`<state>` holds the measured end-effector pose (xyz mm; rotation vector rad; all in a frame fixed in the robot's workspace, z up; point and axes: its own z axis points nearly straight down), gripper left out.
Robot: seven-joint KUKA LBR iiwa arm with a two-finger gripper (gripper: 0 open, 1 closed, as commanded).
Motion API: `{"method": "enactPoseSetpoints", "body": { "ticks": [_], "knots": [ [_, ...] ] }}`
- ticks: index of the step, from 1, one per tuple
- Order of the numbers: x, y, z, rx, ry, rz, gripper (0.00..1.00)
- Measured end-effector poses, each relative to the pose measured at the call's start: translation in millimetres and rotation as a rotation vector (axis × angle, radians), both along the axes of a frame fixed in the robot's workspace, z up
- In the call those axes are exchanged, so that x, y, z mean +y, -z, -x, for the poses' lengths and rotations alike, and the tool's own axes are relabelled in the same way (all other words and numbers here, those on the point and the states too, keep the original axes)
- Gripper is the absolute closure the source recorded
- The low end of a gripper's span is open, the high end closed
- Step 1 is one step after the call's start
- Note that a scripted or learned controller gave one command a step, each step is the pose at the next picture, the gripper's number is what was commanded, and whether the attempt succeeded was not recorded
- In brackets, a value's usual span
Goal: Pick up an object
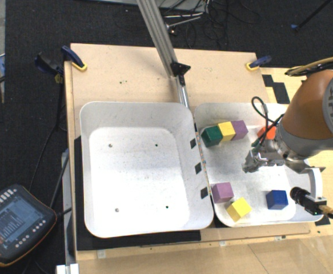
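Observation:
The right bin (pixel 235 218) holds several small cubes. A green cube (pixel 211 135), a yellow cube (pixel 227 131) and a purple cube (pixel 239 128) sit in a row near its far edge. Another purple cube (pixel 222 191) and a yellow cube (pixel 239 208) lie near the front, with a blue cube (pixel 277 199) to their right. My gripper (pixel 254 163) hangs over the middle of the right bin, between the two groups and apart from every cube. Nothing shows between its fingers.
The left bin (pixel 97 153) stands beside the right one, sharing a middle rim. A slanted metal pole (pixel 157 30) runs down to the bins' far edge. Blue and yellow clamps (pixel 73 57) sit at the bench's far corners. A teach pendant (pixel 12 224) lies off the bench at lower left.

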<state>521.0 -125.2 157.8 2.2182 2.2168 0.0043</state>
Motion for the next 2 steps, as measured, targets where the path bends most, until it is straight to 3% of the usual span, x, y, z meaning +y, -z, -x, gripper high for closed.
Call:
{"method": "enactPoseSetpoints", "body": {
  "ticks": [1, 2],
  "knots": [
    [0, -46, -2, 0.0, -0.003, 0.0, 1.0],
    [47, -59, -8, 0.002, -0.008, -0.003, 1.0]
  ]
}}
